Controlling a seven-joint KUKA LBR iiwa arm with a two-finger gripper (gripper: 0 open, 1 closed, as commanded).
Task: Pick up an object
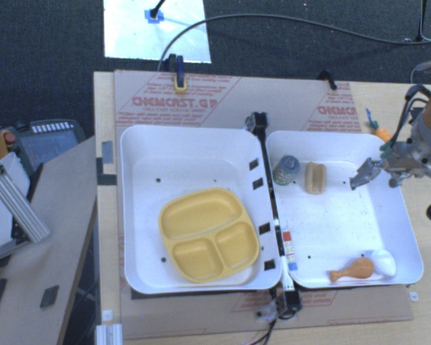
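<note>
The right bin [388, 214] holds several small items. A grey-blue round can [286, 169] sits near its back left corner. Beside the can lies a tan bread-like block [314, 177]. An orange toy drumstick [352, 269] rests by the front rim, touching a white egg-shaped piece [383, 262]. My gripper [362, 173] hangs over the back right part of this bin, to the right of the tan block and apart from it. Nothing shows in its grasp.
A yellow divided plate [210, 233] lies in the left bin [140, 192]. A black divider strip [267, 192] runs between the bins. A small orange item [381, 131] lies on the bench behind the right bin. A cable crosses the dark floor at the back.
</note>
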